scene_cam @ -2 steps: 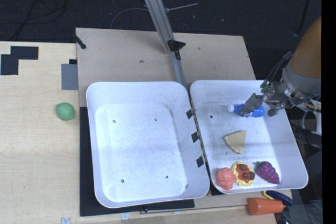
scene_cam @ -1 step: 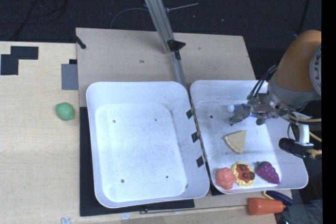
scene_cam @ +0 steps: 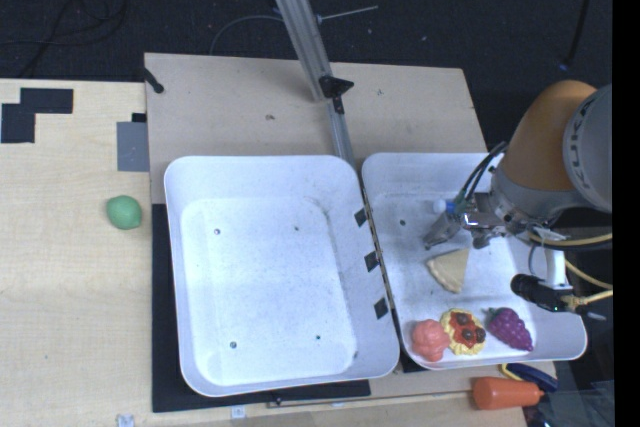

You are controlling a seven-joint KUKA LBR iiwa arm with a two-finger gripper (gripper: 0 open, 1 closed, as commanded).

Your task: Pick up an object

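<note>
Objects for picking sit in the right bin [scene_cam: 400,177]; no readable writing or labels anywhere. Left to right: green ball [scene_cam: 125,212] on the wooden bench, outside the bins; left bin [scene_cam: 185,177], wide open floor; then the right bin holding a pale wedge [scene_cam: 451,269] mid-floor, and along the near rim a pink lumpy piece [scene_cam: 430,339], a yellow-red piece [scene_cam: 464,331], and purple grapes [scene_cam: 509,327]. Gripper [scene_cam: 460,227] hangs low over the right bin, just above and beside the wedge's far edge, fingers spread apart, nothing between them. Far-left part of that bin floor is bare. Orange carrot-like item [scene_cam: 503,393] lies off the bin's near right corner.
</note>
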